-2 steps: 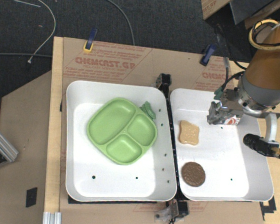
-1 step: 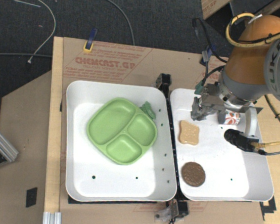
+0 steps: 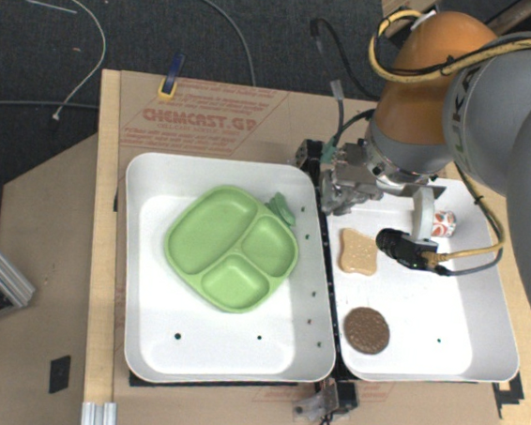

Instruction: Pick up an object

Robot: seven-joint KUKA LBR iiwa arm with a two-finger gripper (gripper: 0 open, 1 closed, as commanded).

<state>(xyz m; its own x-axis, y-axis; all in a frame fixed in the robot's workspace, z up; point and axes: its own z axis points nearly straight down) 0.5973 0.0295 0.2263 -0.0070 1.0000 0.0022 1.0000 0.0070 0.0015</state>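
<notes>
Reader: Edges and free room?

Legend: Gripper (image 3: 342,188) hangs over the far left corner of the right bin (image 3: 484,286), close to the rim it shares with the left bin (image 3: 145,279). Whether it is open or closed cannot be told. Bare white floor lies open along the right bin's near and right sides.

Reader: Shapes, textures?

Legend: Toast slice (image 3: 358,252), tan and flat, lies just beside the gripper. A dark brown, grainy disc (image 3: 366,330) sits nearer the front. A smooth green three-compartment plate (image 3: 232,248) occupies the left bin's middle.

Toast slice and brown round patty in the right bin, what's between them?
Nothing: the camera view shows bare white bin floor between the toast slice and the brown round patty.
</notes>
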